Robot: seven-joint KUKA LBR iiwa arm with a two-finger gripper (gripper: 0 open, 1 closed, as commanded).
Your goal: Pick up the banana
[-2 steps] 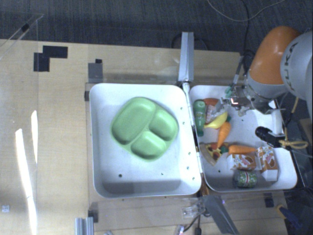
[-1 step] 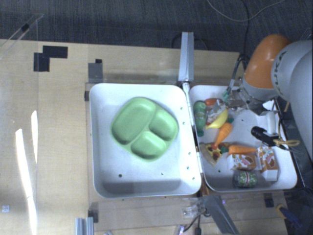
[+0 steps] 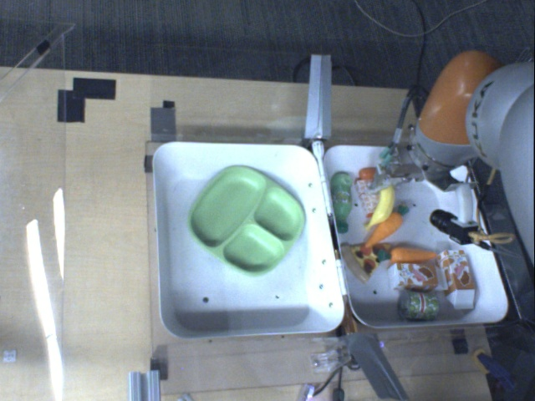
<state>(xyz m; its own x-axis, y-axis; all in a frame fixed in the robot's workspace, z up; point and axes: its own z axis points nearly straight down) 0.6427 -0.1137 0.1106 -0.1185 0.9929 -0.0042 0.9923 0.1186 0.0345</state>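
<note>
The yellow banana [image 3: 381,207] lies in the right bin [image 3: 495,306], near its upper middle, pointing up and to the right. My gripper [image 3: 393,174] hangs just over the banana's upper end, reaching in from the right under the orange band of the arm. The gripper's body hides how it meets the banana.
Around the banana lie two orange carrots [image 3: 385,230] [image 3: 413,256], a green vegetable [image 3: 341,189], a pizza slice [image 3: 361,262], a small carton [image 3: 456,274], a can [image 3: 418,306] and a red-and-white packet [image 3: 366,192]. The left bin [image 3: 171,307] holds a green divided plate [image 3: 247,217].
</note>
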